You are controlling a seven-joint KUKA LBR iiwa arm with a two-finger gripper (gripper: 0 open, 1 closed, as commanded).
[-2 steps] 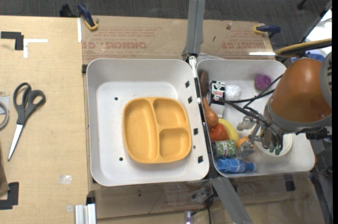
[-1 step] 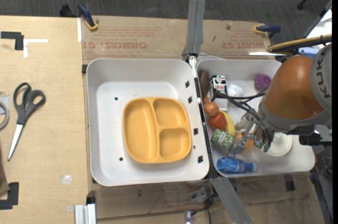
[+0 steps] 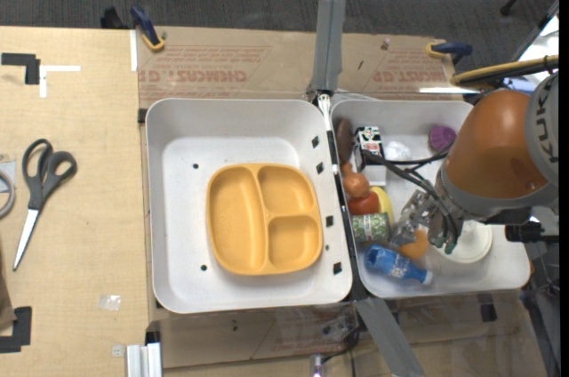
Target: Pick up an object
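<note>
Clutter sits in the right bin [image 3: 507,273], packed along its left side: blue bottle [image 3: 397,265] at the near edge, green can [image 3: 372,227] just above it, red-brown item [image 3: 360,196] beyond, purple piece [image 3: 442,136] at the far wall. Gripper [image 3: 425,226] is low over the pile, just beside can and bottle; can't tell its opening or whether it holds anything. I'd go for the bottle, straight down, clear of the can. Yellow divided plate [image 3: 264,217] lies alone in the left bin [image 3: 169,188].
</note>
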